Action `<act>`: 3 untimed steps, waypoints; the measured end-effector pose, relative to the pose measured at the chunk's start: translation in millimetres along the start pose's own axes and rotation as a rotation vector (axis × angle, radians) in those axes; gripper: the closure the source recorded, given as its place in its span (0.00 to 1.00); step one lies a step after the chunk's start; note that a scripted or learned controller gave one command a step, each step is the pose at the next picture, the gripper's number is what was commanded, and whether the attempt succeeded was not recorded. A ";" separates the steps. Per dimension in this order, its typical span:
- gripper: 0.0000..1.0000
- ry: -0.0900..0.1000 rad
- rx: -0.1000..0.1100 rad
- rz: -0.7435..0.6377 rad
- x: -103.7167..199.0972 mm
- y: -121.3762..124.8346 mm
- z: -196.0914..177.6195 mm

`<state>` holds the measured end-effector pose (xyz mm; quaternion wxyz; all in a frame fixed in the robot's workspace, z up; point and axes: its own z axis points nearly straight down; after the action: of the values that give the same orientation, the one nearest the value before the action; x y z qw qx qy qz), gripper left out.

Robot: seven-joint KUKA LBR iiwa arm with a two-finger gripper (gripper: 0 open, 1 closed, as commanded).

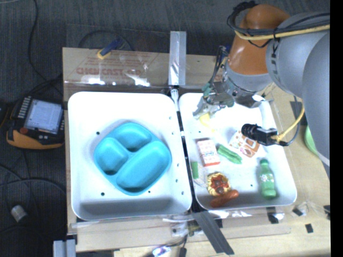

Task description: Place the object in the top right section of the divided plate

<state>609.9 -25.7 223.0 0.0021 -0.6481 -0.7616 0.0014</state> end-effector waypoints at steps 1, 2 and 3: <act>1.00 -0.001 0.001 -0.208 96.6 0.8 43.0; 0.00 -0.001 0.001 -0.208 96.5 0.9 42.8; 0.00 -0.002 0.001 -0.262 133.5 41.4 68.0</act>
<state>629.1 112.7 155.0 0.0017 -0.5432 -0.8396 0.0022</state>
